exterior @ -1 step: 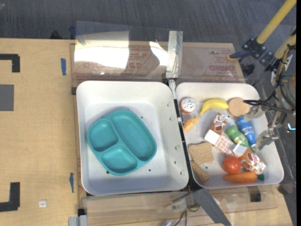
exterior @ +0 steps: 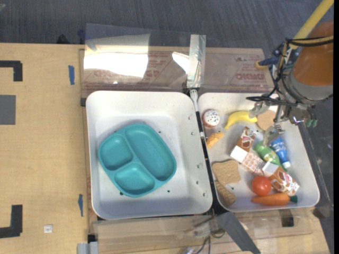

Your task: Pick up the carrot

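Note:
The carrot [exterior: 271, 199], orange with a small green top at its right end, lies flat along the front wall of the right bin [exterior: 310, 157]. It sits just below a red tomato [exterior: 261, 185] and a small printed carton [exterior: 285, 181]. My gripper [exterior: 275, 121] hangs over the back right part of that bin, under the orange band of the arm [exterior: 313, 57]. It is well behind the carrot, with a cluster of toy groceries between the two. Nothing from the bin is visibly lifted.
The right bin also holds a banana [exterior: 241, 118], a small can [exterior: 211, 117], a blue bottle [exterior: 279, 151], a green bottle [exterior: 265, 152], a bread slice [exterior: 226, 172] and small boxes. A teal divided plate [exterior: 137, 159] rests in the left bin [exterior: 100, 110].

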Controlling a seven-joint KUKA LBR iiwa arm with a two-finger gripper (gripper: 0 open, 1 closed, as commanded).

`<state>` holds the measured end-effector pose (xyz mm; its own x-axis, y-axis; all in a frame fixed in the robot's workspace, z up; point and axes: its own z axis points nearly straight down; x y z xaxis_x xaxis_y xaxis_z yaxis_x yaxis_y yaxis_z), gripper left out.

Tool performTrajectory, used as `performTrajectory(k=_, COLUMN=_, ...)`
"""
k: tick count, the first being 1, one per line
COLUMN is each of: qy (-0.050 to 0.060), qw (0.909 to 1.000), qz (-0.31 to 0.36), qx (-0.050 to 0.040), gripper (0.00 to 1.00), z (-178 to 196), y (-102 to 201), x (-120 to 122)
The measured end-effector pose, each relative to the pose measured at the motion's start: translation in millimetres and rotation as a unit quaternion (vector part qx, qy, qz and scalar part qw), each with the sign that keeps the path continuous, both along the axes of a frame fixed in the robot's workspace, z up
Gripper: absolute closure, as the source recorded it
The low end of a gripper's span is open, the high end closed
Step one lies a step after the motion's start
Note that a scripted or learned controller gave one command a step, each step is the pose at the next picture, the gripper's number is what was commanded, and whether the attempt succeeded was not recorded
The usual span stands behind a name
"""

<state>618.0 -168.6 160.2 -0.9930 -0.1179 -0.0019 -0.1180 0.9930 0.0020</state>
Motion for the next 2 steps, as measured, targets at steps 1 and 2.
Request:
performTrajectory(k=1, qy=0.000, qw=0.9993, qz=-0.038, qx=-0.0017, gripper=0.00, z=-73, y=-57, x=43)
performTrajectory(k=2, qy=0.007, qw=0.9979, qz=-0.064, qx=-0.0016, gripper=0.00, z=-74, y=-3, x=46)
